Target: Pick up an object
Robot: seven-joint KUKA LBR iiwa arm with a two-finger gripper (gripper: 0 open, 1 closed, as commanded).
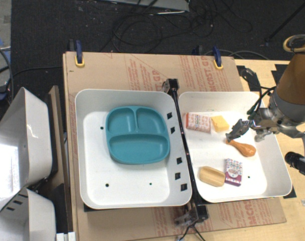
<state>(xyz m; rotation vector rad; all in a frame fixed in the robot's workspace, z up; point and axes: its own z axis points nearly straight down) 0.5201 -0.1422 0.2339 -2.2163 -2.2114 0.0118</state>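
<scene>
In the right bin (273,185) lie several small items: a pink-and-white packet (198,122), a yellow cheese block (219,123), an orange chicken drumstick (243,148), a tan bread roll (212,176) and a purple-and-white carton (233,171). My gripper (238,130) hangs over the bin's upper right part, just above the drumstick's thin end and right of the cheese. Nothing is visibly held between its fingers.
The left bin (92,185) holds a teal divided plate (137,134). A black divider (181,144) runs between the bins. The arm's grey body with the orange band (295,84) stands over the right bin's right rim. White boxes (19,144) sit left of the bench.
</scene>
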